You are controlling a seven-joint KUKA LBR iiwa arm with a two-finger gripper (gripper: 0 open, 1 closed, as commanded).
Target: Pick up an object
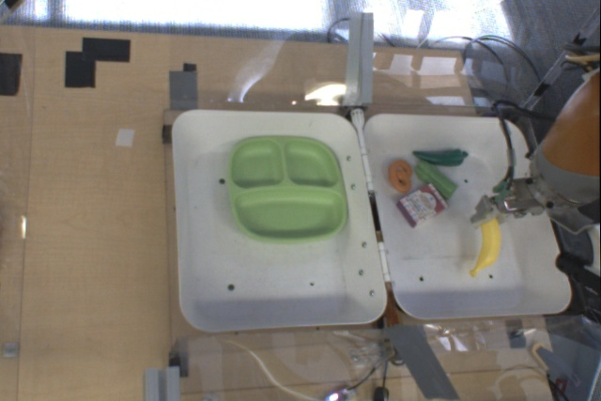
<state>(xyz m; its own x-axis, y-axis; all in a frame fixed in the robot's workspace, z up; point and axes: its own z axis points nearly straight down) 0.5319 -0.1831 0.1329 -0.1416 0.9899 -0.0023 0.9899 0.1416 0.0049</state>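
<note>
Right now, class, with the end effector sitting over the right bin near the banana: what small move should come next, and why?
Probably a short descent onto the banana. The end effector sits just above the banana's upper end in the right bin, and nothing appears between its fingers. The banana lies apart from the cluster of small items, so it looks like the easiest pick.

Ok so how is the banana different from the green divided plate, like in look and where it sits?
The banana is yellow, slim and curved; the divided plate is pale green, broad and rounded with three compartments. The banana lies in the right bin, just below the tool; the plate lies alone in the left bin. The plate looks far larger than the banana. Both lie flat on a white bin floor.
</note>
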